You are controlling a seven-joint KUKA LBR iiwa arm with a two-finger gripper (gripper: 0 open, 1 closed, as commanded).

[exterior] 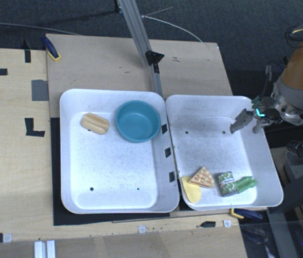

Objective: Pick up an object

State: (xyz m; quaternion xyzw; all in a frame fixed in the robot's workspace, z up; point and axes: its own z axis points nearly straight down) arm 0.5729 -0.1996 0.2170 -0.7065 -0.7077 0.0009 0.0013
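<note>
My gripper (246, 123) hangs over the right edge of the right bin (210, 112), its two dark fingers spread apart with nothing between them. At that bin's near end lie a tan triangular wedge (202, 177), a yellow piece (191, 191) and a green object (234, 184). The left bin (81, 165) holds a blue bowl (138, 121) and a tan bread-like roll (95, 123) at its far end.
A slanted metal pole (138, 28) runs down from the top to the gap between the bins. The wooden bench (11, 144) extends to the left with black tape marks. The arm's orange band (296, 71) shows at the right edge.
</note>
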